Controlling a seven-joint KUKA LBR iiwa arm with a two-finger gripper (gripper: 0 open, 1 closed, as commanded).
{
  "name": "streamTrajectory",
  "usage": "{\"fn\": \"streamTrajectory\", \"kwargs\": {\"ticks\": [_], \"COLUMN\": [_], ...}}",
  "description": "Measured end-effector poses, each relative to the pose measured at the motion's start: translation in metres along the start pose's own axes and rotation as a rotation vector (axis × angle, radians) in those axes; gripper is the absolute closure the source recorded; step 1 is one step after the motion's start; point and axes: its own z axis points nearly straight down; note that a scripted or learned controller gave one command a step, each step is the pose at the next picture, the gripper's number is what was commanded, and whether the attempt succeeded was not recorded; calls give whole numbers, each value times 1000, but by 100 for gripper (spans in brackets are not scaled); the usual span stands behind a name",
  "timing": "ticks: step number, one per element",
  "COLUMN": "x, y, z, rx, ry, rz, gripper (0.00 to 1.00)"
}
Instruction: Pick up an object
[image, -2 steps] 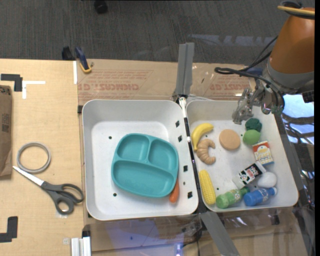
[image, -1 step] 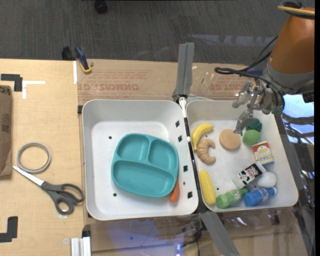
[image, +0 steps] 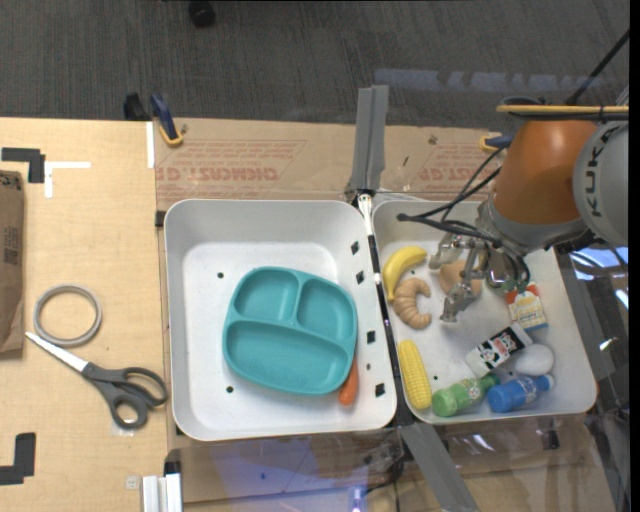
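Claw (image: 462, 300) is down in the right bin (image: 570, 400), hovering just right of the croissant (image: 413, 301) and below the banana (image: 402, 266). Can't tell finger state, too small and cluttered. Nothing visibly between them. Corn (image: 414, 375), green bottle (image: 462, 395), blue bottle (image: 517, 391) and white egg (image: 535, 359) lie along the front. Left bin (image: 190, 300) holds the teal tray (image: 290, 330), with a carrot (image: 348, 385) at its edge.

Tray (image: 290, 330) in left bin (image: 190, 300); scissors (image: 110, 380) left.
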Motion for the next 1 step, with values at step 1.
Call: {"fn": "streamTrajectory", "kwargs": {"ticks": [1], "x": [18], "y": [15], "z": [1], "rx": [0], "ry": [3], "rz": [173], "gripper": [0]}}
